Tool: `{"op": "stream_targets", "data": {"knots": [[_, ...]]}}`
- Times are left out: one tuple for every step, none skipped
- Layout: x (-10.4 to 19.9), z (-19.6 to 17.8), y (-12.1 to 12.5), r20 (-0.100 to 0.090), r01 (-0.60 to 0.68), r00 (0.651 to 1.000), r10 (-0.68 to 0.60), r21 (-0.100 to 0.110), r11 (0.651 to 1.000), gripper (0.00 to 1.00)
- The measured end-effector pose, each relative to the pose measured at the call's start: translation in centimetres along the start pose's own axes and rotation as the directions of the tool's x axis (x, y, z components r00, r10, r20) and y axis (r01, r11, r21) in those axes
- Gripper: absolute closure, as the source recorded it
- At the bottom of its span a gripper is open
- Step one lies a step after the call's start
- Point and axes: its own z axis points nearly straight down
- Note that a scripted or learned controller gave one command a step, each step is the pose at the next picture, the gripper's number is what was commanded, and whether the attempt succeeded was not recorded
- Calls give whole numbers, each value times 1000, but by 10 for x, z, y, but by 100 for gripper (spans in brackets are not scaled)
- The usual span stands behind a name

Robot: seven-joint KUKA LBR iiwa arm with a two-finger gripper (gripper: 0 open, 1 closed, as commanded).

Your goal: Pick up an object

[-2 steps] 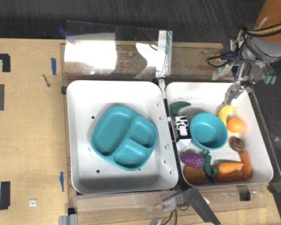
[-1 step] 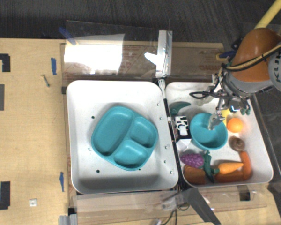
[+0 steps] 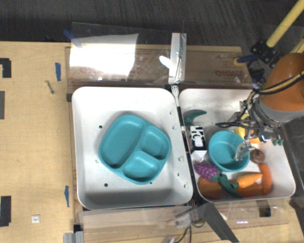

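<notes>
Pale brown board covers the bench (image 3: 30, 151), and two shallow white bins sit on it side by side, their inner rims touching along a thin divider.

Most of the left bin (image 3: 86, 105) is bare white floor. A teal divided plate (image 3: 135, 147) lies in its middle, turned at an angle, with open floor all round it, widest along the far edge and the left edge.

The right bin (image 3: 213, 101) is crowded toward its near edge. A teal bowl (image 3: 224, 151) stands near the centre. Just beside it toward the divider lies a black and white card (image 3: 197, 137), and a dark teal piece (image 3: 192, 116) sits further back by the divider. A purple grape bunch (image 3: 206, 170) touches the bowl's near-left side. Orange toy food (image 3: 243, 182) is packed along the near edge and into the near-right corner. The far edge of this bin has free floor.

The arm comes in over the right rim, and the gripper (image 3: 244, 148) hangs at the bowl's right rim. Whether its fingers are spread or closed cannot be told amid the cables and small objects there.
</notes>
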Motion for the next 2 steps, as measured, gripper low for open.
{"op": "stream_targets", "data": {"knots": [[61, -2, -4, 8, 20, 1000, -20, 1, 1000, 0], [-28, 0, 47, 4, -99, 995, 99, -4, 995, 0]]}}
